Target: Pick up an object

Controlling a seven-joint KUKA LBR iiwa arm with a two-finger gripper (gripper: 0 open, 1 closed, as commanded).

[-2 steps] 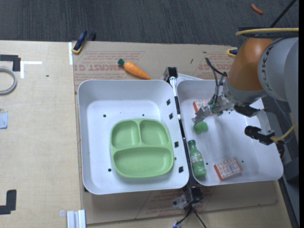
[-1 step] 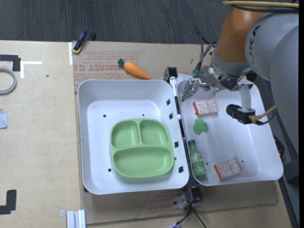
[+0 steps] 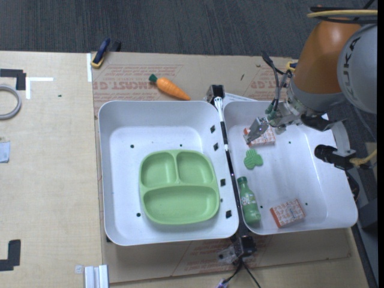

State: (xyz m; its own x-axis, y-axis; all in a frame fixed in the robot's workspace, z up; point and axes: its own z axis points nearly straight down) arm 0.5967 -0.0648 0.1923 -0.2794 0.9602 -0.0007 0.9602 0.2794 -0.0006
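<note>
The gripper (image 3: pixel 259 128) hovered low in the right bin (image 3: pixel 312 179), directly over a small red-and-white box (image 3: pixel 263 138); whether its jaws gripped it could not be told. A green bottle (image 3: pixel 248 200) lay well below, a divided green plate (image 3: pixel 179 186) leftward.

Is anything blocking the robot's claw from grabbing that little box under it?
Nothing visible does. The gripper is right over the small red-and-white box in the right bin; the green toy lies beside, apart.

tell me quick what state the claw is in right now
claw: low in the right bin, right at a small pink and white box; open or closed cannot be told, no hold visible.
</note>
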